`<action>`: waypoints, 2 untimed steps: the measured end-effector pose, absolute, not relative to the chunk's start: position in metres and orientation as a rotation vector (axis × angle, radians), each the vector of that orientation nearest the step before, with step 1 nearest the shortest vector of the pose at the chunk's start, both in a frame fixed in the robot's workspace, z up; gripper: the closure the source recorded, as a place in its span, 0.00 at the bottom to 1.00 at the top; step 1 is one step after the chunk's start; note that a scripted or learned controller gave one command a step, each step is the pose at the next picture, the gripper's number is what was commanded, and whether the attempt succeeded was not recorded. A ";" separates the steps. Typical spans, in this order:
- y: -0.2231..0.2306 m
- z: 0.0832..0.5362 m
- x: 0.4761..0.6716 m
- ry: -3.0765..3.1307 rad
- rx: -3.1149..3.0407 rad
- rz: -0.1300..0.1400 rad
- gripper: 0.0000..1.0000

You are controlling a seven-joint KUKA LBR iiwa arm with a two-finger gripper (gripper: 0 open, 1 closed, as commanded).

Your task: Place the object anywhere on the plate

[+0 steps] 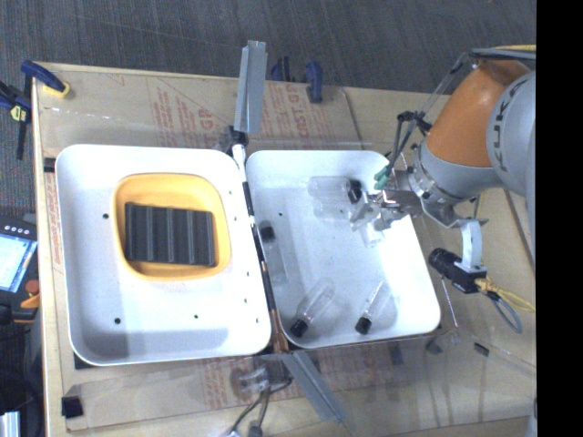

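A yellow square plate [137, 192] with a dark ridged centre lies in the left bin [82, 299]. In the right bin [342, 262] lie several clear plastic bottles with black caps: one at the top [330, 196], one by the left wall [271, 251], and two near the front [312, 308] [375, 309]. My gripper [375, 211] hangs low over the right bin's upper right part, just right of the top bottle. The bottle's black cap sits close beside it. I cannot tell whether the two touch.
The grey and orange arm [474, 135] reaches in from the right over the bench edge. A metal divider bar [250, 85] sticks up between the bins at the back. Blue clamps [44, 76] grip the bench's left rim.
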State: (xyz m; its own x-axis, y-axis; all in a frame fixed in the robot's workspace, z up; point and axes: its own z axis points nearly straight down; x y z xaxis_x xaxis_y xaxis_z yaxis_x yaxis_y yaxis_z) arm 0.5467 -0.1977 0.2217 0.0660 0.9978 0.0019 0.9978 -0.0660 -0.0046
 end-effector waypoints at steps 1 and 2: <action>-0.146 0.214 0.574 -2.346 -2.085 0.001 1.00; -0.088 0.191 0.610 -2.440 -1.976 0.001 1.00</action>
